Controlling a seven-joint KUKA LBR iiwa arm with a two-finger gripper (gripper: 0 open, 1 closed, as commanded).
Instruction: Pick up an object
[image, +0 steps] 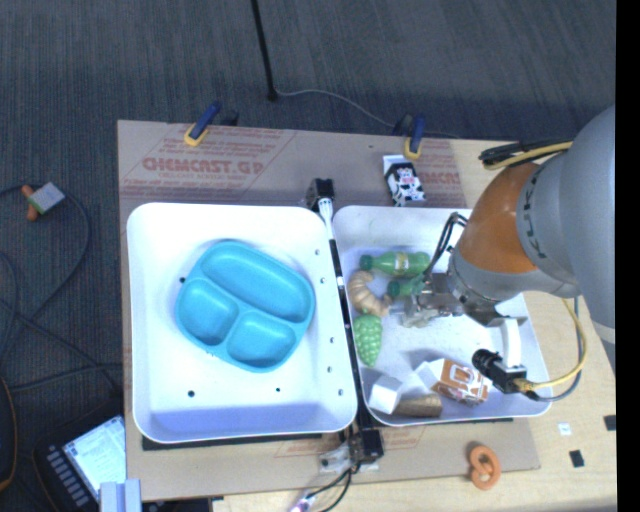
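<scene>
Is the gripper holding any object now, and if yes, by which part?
It cannot be told. The gripper is low in the right bin, beside the green bottle, but no object is seen between its fingers.

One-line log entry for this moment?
arm: over right bin | gripper: low beside green bottle | grasp: unconfirmed | left bin: blue tray

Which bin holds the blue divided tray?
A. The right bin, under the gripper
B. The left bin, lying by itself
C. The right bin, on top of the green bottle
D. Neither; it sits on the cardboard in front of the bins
B: the blue divided tray lies alone in the left bin, while the green bottle is in the right bin.
</scene>
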